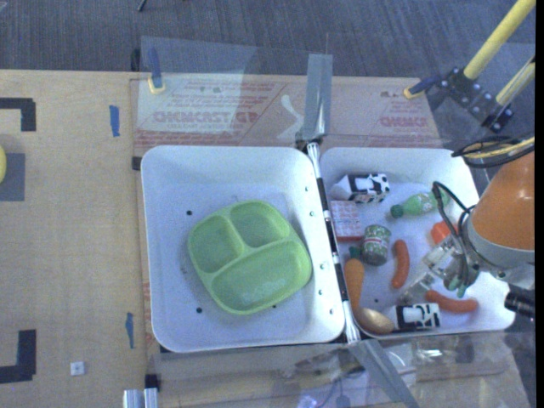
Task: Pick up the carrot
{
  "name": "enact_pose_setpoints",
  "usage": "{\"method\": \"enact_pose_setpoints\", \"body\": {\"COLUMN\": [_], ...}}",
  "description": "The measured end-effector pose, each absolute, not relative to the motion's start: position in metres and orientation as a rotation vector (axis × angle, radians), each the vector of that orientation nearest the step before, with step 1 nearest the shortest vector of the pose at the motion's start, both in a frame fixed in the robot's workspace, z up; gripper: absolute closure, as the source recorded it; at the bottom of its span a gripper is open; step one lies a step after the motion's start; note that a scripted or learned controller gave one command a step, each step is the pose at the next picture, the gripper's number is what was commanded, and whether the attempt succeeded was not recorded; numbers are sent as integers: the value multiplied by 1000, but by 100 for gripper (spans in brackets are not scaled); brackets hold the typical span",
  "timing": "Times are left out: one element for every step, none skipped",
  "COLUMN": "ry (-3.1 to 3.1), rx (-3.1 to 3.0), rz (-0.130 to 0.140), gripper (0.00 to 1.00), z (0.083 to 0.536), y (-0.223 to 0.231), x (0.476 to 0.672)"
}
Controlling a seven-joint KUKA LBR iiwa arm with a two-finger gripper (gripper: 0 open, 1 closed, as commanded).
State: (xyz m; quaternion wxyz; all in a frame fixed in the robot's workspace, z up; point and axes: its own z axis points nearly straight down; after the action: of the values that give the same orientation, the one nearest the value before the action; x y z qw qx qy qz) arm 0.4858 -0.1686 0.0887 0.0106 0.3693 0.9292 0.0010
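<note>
cardboard sheet (255, 113) | red print | blurred, not legible

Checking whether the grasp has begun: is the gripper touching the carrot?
Apart. The camera view shows bare bin floor between the gripper and the carrot.

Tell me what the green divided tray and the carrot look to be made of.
Green divided tray: looks like moulded plastic, one even light-green colour with a soft sheen and rounded compartment ridges. Carrot, by the right bin's left wall: probably a plastic or rubber toy, smooth and uniformly orange; the view is too small to be sure.
</note>
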Motion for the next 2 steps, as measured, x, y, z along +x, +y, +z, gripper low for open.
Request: {"method": "enact_pose_setpoints", "body": {"ry": [3009,3018], "rx": [775,776], "rz": [5,6], "gripper": [0,100], "z": [92,99], "y": [-159,-159], "x": [491,489]}}
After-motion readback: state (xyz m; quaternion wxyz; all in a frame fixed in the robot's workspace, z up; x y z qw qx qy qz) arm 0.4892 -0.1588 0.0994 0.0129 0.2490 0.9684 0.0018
